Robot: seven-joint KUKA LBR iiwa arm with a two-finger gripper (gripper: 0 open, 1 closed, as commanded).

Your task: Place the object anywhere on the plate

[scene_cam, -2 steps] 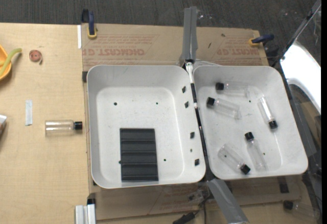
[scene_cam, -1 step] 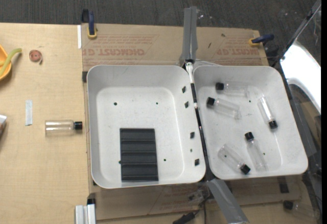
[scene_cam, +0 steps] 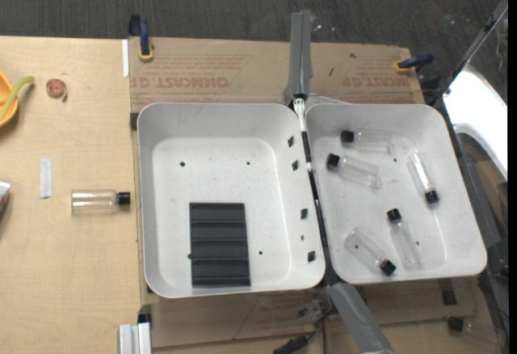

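Observation:
A dark ribbed plate lies flat in the left bin, near its front wall. The right bin holds several clear vials with black caps, all lying on their sides. One vial is at the back and another sits just in front of it. A third lies toward the right wall. Two more rest near the front. Nothing lies on the plate.
A spare clear vial lies on the wooden bench left of the bins. A yellow object and a small red disc sit at the far left. Clamps hold the cardboard behind the bins.

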